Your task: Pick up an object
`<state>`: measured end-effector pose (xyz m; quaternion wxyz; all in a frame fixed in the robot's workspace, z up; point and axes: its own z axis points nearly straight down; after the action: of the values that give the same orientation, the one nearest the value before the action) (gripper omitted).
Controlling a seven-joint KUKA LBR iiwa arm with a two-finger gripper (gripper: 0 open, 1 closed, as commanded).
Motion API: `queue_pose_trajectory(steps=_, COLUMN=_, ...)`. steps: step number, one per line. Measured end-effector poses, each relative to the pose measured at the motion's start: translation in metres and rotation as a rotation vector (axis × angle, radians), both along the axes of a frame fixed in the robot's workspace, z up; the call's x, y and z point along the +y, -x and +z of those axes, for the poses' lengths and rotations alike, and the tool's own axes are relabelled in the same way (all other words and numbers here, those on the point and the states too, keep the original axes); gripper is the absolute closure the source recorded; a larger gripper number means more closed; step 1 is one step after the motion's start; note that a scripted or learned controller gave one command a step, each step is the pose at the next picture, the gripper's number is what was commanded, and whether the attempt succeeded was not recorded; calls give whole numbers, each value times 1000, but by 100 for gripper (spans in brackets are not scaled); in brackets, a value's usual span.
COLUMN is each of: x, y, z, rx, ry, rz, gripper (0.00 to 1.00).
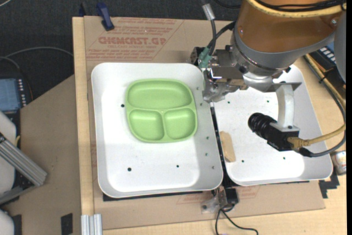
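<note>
Cardboard (132,36) is lying under everything. A green plate (161,110) is sitting in the left bin (107,135), a tan stick (227,147) in the right bin (258,165). The claw (213,88) is hanging between the bins; open or closed, I cannot tell

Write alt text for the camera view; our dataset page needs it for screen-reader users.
A green three-compartment plate lies in the left white bin. The grey-and-orange arm reaches over the right bin, its gripper low beside the edge where the bins meet. A small tan piece lies along that bin's left edge.
</note>
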<state>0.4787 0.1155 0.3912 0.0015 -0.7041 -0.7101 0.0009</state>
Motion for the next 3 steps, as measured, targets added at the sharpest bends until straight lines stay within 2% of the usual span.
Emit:
queue_pose_trajectory(steps=1, x=60, y=0, z=-12, rx=1, ry=1, rz=-1, gripper=100)
queue_pose_trajectory(steps=2, x=-11, y=0, z=-80, rx=6, ry=4, rz=-16, gripper=100)
queue_pose_trajectory(steps=3, x=-4, y=-2, z=92, rx=-24, ry=-5, rz=-7, gripper=100)
